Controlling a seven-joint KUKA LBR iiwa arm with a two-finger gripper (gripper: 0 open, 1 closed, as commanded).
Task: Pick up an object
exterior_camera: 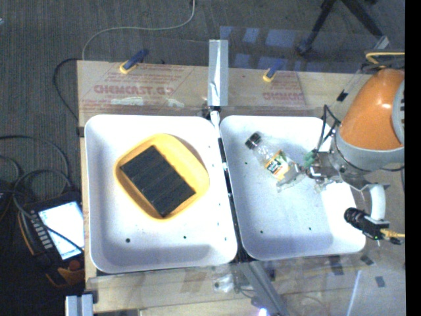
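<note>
bottle [270, 155] in right bin [263, 229] | gripper [309, 166] just beside, right

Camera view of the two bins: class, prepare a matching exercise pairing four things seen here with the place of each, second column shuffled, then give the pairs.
Things:
1. yellow dish
2. small bottle
3. black grid block
4. gripper

Places:
A. lying in the right bin
B. at the right bin's right side, under the orange band
C. in the left bin
D. resting inside the yellow dish

Pairs: 1-C, 2-A, 3-D, 4-B
</note>
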